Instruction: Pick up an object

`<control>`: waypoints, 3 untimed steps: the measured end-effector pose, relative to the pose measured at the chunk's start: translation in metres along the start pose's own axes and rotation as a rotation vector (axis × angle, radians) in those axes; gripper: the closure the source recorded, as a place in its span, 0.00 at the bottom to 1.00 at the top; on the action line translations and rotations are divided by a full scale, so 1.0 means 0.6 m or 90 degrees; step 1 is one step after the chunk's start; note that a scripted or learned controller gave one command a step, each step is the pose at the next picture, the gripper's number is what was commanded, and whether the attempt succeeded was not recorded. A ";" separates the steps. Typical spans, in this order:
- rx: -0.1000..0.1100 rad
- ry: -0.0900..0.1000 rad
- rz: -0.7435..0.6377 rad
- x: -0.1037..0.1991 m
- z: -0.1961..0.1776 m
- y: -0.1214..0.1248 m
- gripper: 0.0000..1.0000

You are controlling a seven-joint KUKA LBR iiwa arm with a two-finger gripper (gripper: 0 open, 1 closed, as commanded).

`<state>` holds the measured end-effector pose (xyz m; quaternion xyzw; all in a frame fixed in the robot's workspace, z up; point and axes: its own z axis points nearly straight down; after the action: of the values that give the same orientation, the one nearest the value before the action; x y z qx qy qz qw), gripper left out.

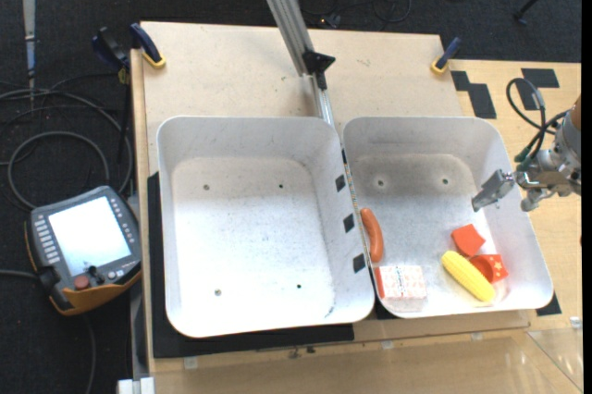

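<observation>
Two white bins sit side by side. The right bin (425, 142) contains one orange sausage (373, 233), one white carton (401, 283), one yellow banana (467, 277) and two red-orange blocks (468, 240) (492, 266). The gripper (513, 189) hovers at the right bin's 3 o'clock rim, fingers spread wide, holding nothing. The nearest block lies at the gripper's 7 o'clock, apart from it.
</observation>
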<state>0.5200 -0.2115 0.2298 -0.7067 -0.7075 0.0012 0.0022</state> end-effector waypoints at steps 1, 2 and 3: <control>-0.003 -0.001 0.000 0.000 -0.004 0.002 0.00; 0.000 0.000 0.001 0.019 0.086 -0.003 0.00; 0.001 0.000 0.001 0.016 0.191 0.002 0.00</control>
<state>0.5206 -0.2018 0.1152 -0.7074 -0.7068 0.0015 0.0029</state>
